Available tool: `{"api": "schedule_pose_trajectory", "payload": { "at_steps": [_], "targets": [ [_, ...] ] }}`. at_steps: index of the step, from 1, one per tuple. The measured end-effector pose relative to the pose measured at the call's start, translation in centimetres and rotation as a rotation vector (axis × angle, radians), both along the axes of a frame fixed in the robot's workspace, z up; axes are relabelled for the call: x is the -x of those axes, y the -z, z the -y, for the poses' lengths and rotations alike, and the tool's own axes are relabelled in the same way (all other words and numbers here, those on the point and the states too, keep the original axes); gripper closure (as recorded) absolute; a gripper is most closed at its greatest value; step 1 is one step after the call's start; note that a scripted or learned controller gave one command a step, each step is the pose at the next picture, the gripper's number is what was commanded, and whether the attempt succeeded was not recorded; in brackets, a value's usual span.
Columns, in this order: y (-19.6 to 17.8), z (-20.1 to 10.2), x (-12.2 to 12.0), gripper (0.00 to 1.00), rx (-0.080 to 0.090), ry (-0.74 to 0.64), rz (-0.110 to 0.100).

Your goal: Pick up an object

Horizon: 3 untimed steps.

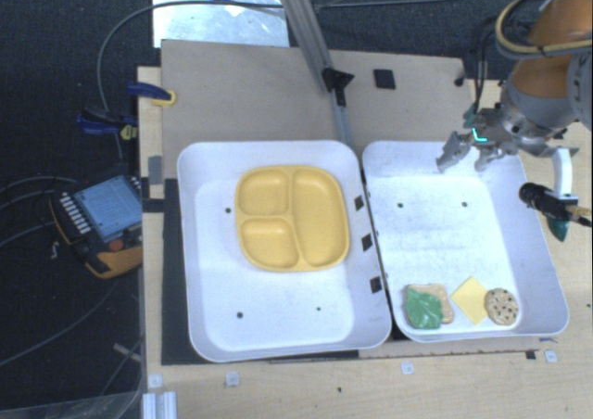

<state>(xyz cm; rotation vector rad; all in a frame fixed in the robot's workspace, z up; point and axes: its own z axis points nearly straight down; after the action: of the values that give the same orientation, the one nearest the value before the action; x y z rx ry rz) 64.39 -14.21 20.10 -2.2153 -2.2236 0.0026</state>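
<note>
Two shallow white bins sit side by side on the desk (232, 83), and in the left bin (208, 315) we see a yellow divided plate (293, 219) near its middle. Along the near edge of the right bin (445, 222) lie a green-topped toast piece (425, 306), a yellow cheese slice (470, 299) and a round cookie (501, 306). Over that bin's far edge we find the gripper (470, 156), fingers spread apart with nothing between them.

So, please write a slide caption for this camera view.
Open gripper above right bin's far edge; toy foods at near edge.
</note>
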Motion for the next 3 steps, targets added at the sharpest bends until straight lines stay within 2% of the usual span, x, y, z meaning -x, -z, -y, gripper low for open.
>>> {"api": "schedule_pose_trajectory", "payload": {
  "at_steps": [1, 3],
  "targets": [
    [-0.3, 0.0, -0.1, 0.0, 0.001, -0.001, 0.005],
    [10.4, 0.3, -1.8, 0.0, 0.002, -0.004, 0.004]
  ]
}}
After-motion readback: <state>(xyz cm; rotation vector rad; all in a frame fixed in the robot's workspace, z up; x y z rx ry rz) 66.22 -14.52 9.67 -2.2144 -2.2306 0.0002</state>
